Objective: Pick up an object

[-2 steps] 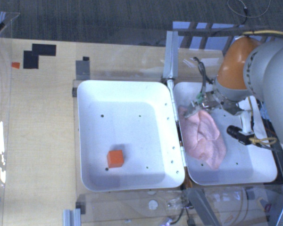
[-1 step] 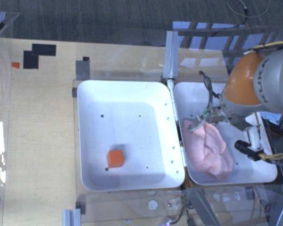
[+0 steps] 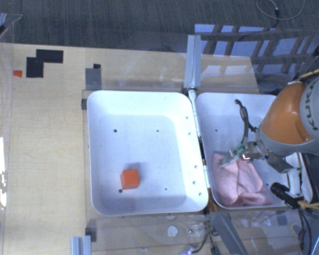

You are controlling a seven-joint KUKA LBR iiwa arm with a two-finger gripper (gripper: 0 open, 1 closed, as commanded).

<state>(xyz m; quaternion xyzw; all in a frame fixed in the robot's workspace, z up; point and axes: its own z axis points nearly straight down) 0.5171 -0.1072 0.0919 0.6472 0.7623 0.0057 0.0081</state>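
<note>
Gripper (image 3: 243,154) is down at the pink cloth (image 3: 239,182) bunched at 6 o'clock in the right bin (image 3: 223,106), probably lining up a grab, though honestly can't tell if it's clamped or released.

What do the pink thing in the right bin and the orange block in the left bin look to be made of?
The pink thing looks like soft cloth: matte, crumpled into folds, slumped against the right bin. The orange block looks rigid, with flat faces and crisp edges and a matte finish; plastic, foam or painted wood, hard to tell.
</note>
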